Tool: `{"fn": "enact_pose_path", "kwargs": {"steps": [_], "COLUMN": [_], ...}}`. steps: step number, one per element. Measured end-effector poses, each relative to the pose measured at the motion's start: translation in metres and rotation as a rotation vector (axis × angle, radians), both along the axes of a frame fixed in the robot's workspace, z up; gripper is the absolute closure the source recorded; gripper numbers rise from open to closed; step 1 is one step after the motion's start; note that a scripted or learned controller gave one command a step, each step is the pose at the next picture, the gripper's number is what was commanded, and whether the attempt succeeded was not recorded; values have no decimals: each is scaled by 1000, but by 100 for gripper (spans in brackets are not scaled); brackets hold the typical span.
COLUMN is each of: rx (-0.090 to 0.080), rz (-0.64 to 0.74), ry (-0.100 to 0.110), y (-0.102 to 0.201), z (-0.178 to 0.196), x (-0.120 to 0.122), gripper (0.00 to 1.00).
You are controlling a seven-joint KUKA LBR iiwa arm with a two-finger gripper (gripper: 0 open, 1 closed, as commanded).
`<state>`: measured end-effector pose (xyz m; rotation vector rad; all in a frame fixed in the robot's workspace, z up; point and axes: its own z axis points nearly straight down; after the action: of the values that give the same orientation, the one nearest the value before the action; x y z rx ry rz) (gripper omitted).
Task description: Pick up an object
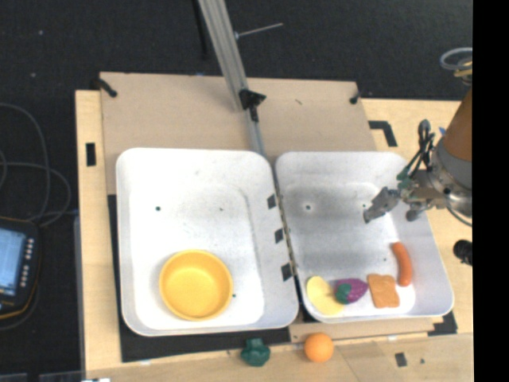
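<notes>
1. Objects for picking lie along the near edge of the right bin [318, 173]: a pale yellow piece [320, 294] at the left, a purple item with a green end [347, 290] touching it, an orange block [383, 290] just beside that, and a red-orange sausage shape [403, 263] a little farther back toward the bin's right wall.
2. My gripper [394, 203] hangs over the right half of that same bin, farther back than the row of objects and well apart from the yellow piece.
3. My two fingers stand spread apart, one pointing toward the bin's middle, and nothing sits between them; I have hold of nothing.
4. My arm comes in from the right, with the orange band [460, 130] showing above the wrist.
5. In the left bin [191, 181] a yellow bowl [196, 284] sits upright near the front left corner.
6. On the bench [91, 348], outside the bins and in front of them, rest an orange ball [318, 347] and, just to its left, a small green object [255, 352].
7. A grey metal rail [227, 46] slants down from the top toward the gap between the two bins.
</notes>
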<state>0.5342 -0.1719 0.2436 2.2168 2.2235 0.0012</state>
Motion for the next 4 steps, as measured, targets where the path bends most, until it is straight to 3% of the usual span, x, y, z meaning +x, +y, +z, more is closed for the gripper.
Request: {"fn": "enact_pose_path", "kwargs": {"steps": [1, 3, 4], "rx": [0, 0, -1], "rz": [-1, -4, -4], "ry": [0, 1, 1], "y": [0, 0, -2], "z": [0, -119, -143], "x": [0, -3, -3], "gripper": [0, 0, 0]}}
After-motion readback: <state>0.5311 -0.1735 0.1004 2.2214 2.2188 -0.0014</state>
